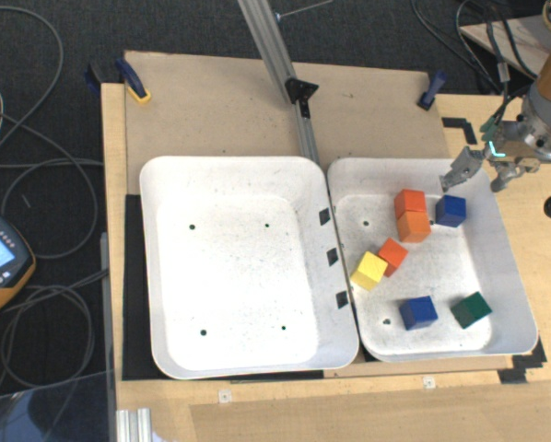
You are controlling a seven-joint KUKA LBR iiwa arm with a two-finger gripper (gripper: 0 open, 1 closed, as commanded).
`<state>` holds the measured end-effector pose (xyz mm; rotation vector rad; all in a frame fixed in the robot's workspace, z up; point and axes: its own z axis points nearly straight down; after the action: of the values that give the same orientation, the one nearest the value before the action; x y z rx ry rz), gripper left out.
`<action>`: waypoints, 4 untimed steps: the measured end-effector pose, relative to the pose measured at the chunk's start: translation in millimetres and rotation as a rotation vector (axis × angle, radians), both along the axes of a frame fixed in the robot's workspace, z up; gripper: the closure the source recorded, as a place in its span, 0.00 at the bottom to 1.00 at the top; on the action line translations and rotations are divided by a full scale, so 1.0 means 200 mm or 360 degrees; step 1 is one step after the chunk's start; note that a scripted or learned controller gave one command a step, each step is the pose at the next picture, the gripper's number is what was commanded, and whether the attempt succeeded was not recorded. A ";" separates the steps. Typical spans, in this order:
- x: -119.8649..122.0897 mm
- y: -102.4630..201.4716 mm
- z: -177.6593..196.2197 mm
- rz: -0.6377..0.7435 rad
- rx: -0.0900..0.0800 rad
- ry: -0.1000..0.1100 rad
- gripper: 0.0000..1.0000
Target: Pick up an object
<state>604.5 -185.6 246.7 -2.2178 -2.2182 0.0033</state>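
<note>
The right bin [497, 247] holds several small blocks. An orange block [411, 215] stands near its back, with a blue block [451, 211] just right of it. A smaller orange block [392, 255] touches a yellow block [369, 270] in the middle. Near the front lie another blue block [417, 312] and a green block [471, 309]. My gripper [483, 173] hovers over the bin's back right corner, above and right of the blue block. Its fingers [460, 171] are spread apart, open, with nothing between them.
The left bin [165, 247] sits beside the right one. A metal pole [271, 35] slants across the bench's back, ending near the gap between the bins. Blue clamps [133, 79] hold the board's back corners. Cables lie on the floor around the bench.
</note>
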 end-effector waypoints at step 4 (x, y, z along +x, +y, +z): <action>0.02 0.03 -0.74 0.0001 -0.0001 -0.0003 0.00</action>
<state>608.7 -178.8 98.1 -2.2181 -2.2202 0.0016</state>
